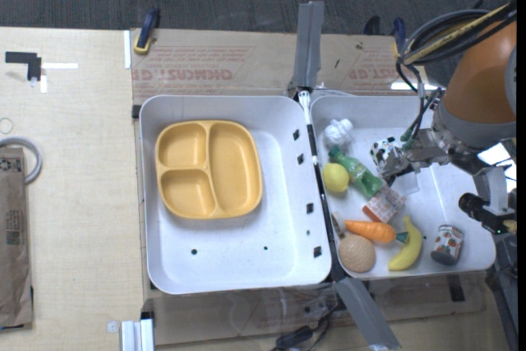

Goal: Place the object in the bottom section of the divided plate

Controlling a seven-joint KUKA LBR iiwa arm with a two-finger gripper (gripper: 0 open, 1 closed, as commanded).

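A yellow divided plate (209,168) lies in the left bin (238,267), with one long section on its right and two small ones on its left. My gripper (397,163) hangs low over the right bin (464,185), in its upper middle. It sits right beside a small black-and-white toy (381,152) and above a small red-and-white packet (385,203). The arm's grey wrist and orange band (485,78) reach in from the right and hide part of that bin. Nothing can be seen held.
In the right bin lie a white crumpled item (338,130), a lemon (334,177), a green packet (359,170), a carrot (370,231), a banana (408,247), a round tan object (357,254) and a small can (446,244). A metal divider (309,53) runs between the bins.
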